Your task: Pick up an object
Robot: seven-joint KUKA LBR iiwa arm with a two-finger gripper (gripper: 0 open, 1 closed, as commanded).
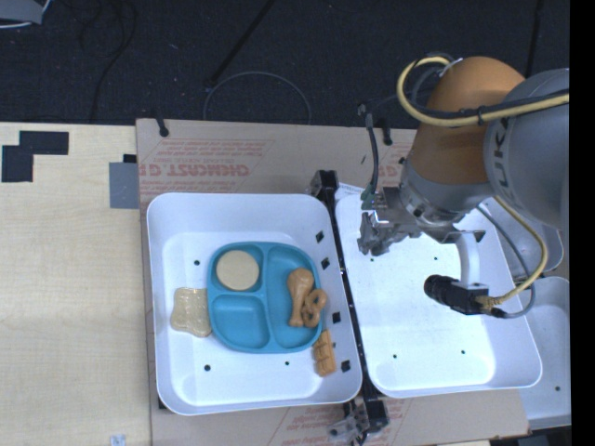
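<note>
Two bins (pixel 167 240), tool (pixel 372 235) near divider (pixel 337 268)

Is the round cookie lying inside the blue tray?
Yes, the round cookie sits in the blue tray, in its upper-left compartment.

Two white bins (pixel 177 249) sit side by side on a cardboard sheet (pixel 232 156); pale wooden bench (pixel 65 295) at left carries black tape marks (pixel 33 151); dark floor with cables (pixel 251 54) behind.
</note>
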